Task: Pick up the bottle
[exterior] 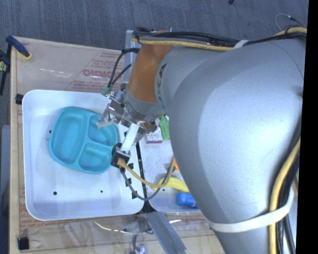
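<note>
Looming nearest, the smooth grey arm (228, 133) hid most of the right bin (168, 203). At nine o'clock, a glossy blue divided plate (81, 141) lay in the left bin (35, 160). The gripper (107, 117) hung over the plate's edge. I couldn't make out the bottle.

You see the arm (223, 127) reaching over both bins, its gripper (107, 117) above the blue divided plate (81, 141) lying in the left bin (33, 191).
</note>
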`<state>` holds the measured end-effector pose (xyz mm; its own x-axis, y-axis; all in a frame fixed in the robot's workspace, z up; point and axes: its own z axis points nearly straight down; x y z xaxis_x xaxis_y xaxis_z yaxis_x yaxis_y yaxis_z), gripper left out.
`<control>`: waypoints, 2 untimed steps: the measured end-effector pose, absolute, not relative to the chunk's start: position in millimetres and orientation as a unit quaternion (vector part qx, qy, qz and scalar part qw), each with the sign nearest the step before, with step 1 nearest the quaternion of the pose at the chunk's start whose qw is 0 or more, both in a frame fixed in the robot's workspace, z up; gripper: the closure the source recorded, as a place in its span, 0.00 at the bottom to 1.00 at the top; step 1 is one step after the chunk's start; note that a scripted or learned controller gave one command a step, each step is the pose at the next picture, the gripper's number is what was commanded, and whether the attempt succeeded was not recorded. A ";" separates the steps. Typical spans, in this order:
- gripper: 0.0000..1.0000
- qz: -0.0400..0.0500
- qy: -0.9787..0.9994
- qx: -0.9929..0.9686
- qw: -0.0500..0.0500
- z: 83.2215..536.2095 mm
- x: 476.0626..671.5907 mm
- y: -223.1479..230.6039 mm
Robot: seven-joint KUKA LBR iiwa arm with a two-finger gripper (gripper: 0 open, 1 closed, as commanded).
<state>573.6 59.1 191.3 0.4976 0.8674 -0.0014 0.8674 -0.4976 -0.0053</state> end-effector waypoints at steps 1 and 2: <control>0.00 0.004 -0.467 -0.884 0.003 144.1 579.8 111.7; 0.00 0.003 -0.498 -0.867 0.002 121.5 633.5 126.6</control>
<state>633.5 126.6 121.5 0.5049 0.8632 -0.0027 0.8631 -0.5049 -0.0058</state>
